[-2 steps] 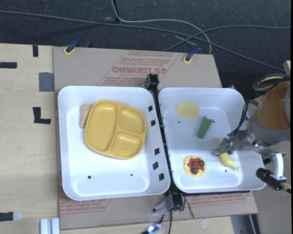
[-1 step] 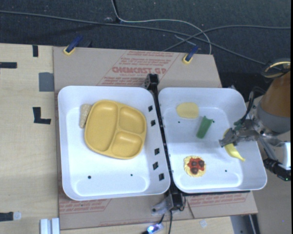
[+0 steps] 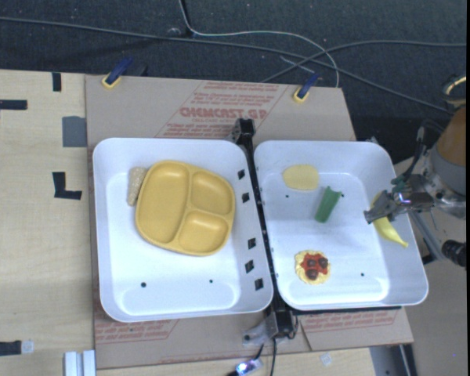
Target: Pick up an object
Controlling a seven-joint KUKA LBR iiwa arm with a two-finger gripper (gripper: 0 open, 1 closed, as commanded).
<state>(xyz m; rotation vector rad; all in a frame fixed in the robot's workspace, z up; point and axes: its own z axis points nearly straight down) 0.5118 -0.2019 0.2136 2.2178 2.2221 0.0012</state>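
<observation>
Gripper (image 3: 385,207) at right edge of the right bin (image 3: 352,288), mid-frame right. Its dark fingers sit just above a yellow banana-shaped piece (image 3: 393,231) lying on the bin's right wall; cannot tell whether they are spread, closed, or gripping it.

Right bin also: pale yellow round piece (image 3: 301,177) upper left, green block (image 3: 327,204) tilted near centre, small pizza-like piece with red topping (image 3: 312,266) lower centre.

Left bin (image 3: 172,292): yellow divided plate (image 3: 185,207), tan piece (image 3: 135,185) touching its left rim.
</observation>
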